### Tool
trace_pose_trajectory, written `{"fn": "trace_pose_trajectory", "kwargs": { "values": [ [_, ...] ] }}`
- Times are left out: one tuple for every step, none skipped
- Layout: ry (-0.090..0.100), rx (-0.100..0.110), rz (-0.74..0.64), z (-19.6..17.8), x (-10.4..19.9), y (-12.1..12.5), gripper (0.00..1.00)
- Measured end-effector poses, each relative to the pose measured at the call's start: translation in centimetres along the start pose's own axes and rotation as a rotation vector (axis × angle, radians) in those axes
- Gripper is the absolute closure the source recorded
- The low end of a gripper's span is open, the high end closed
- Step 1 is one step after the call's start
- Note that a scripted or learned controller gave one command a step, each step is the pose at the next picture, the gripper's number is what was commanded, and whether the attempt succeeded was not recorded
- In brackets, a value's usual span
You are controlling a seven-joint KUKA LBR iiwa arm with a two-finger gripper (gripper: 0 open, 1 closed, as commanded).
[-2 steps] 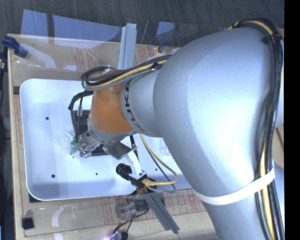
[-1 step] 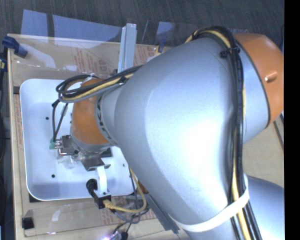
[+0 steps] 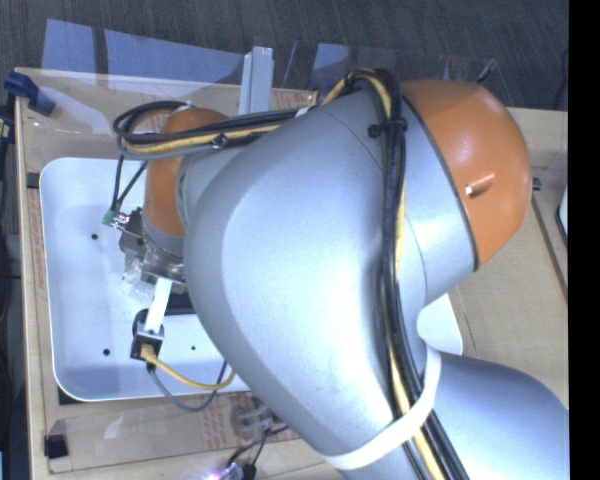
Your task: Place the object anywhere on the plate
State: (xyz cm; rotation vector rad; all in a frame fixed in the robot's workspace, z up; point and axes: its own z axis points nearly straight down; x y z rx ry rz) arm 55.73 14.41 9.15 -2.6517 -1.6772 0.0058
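- Across the middle and right of the frame, the grey arm [image 3: 320, 268] covers most of the bench, and its orange band [image 3: 470, 168] sits at the upper right.
- Left of centre, the arm's wrist end points down into the left white bin [image 3: 70, 268], with a second orange section [image 3: 170, 168] just above the metal wrist parts.
- The gripper [image 3: 145, 268] hangs over the bin floor in the left-centre of the frame. Whether it is wide, narrow or holding anything cannot be told, as the wrist hides it.
- A white strip [image 3: 158, 303] runs from the wrist toward the lower left and ends in a small black-and-yellow connector [image 3: 145, 346].
- Black and yellow cables [image 3: 210, 128] loop over the wrist at the upper left and run along the arm toward the lower right. A yellow cable [image 3: 195, 380] curls along the bin's lower edge.
- The bare part of the bin floor carries a few small dark dots [image 3: 107, 351].
- Where the object and the plate lie, and which way the object's long axis points, cannot be told, because the arm covers the rest of the bins.
- A blue clamp [image 3: 25, 93] sits at the bench's upper left corner.
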Motion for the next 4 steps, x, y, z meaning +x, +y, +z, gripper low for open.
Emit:
{"fn": "trace_pose_trajectory", "kwargs": {
  "values": [
    [-0.002,0.002,0.495,0.1,6.0,0.6,1.00],
    [0.000,0.001,0.544,-11.6,2.2,3.4,1.00],
    [-0.001,0.001,0.255,-10.4,7.4,5.1,1.00],
    [-0.001,0.001,0.255,-10.4,7.4,5.1,0.00]
  ]
}}
